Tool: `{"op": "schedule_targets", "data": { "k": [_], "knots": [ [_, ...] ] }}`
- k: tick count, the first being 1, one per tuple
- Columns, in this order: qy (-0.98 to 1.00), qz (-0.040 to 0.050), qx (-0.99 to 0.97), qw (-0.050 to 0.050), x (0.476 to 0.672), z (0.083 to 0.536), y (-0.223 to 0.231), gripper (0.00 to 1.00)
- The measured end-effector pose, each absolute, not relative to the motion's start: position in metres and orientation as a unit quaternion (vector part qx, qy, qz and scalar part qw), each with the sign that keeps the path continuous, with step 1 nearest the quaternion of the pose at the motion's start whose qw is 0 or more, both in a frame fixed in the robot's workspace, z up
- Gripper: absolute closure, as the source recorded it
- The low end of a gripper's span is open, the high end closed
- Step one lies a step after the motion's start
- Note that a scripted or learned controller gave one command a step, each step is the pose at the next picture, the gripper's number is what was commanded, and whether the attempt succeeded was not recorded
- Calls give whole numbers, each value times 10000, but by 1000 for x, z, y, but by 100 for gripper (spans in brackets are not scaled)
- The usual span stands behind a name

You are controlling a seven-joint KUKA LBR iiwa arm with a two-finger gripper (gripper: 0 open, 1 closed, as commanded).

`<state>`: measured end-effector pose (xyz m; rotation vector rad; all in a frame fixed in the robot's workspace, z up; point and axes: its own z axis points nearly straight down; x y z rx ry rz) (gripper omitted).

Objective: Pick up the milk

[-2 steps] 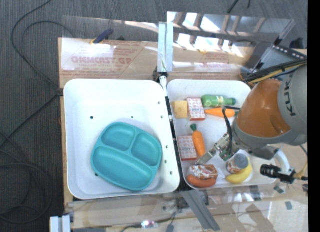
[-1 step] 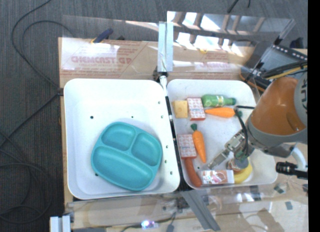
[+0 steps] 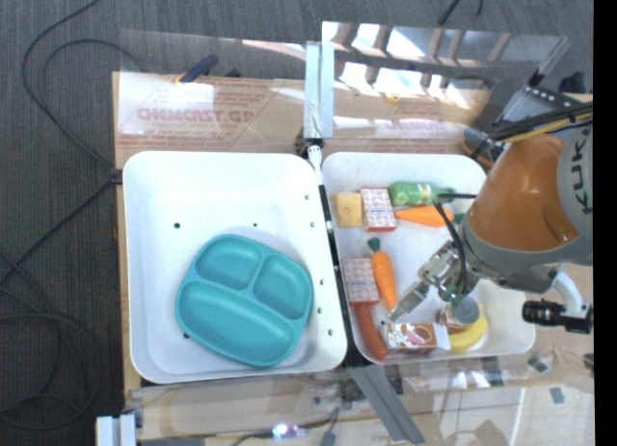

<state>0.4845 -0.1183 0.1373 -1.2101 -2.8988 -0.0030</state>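
The milk carton (image 3: 411, 336), lying flat at the right bin's (image 3: 501, 350) front edge under the spread, empty pincer (image 3: 420, 298), looks light, stiff and slick, best pinched across its 2 long sides.

Teal divided plate (image 3: 245, 300); white bins (image 3: 154, 194); orange carrot (image 3: 384, 278); green bottle (image 3: 416, 193); yellow banana (image 3: 469, 337).

The arm (image 3: 525, 208) hides the right bin's (image 3: 337, 172) far-right contents.
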Motion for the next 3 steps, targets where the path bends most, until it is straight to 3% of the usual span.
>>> {"op": "schedule_targets", "data": {
  "k": [1,2,3],
  "knots": [
    [-9228,-16,-3853,-1,486,146,-118,100],
    [-9227,-15,-3854,0,485,146,-118,0],
    [-9561,-33,-2929,-56,489,126,-171,0]
  ]
}}
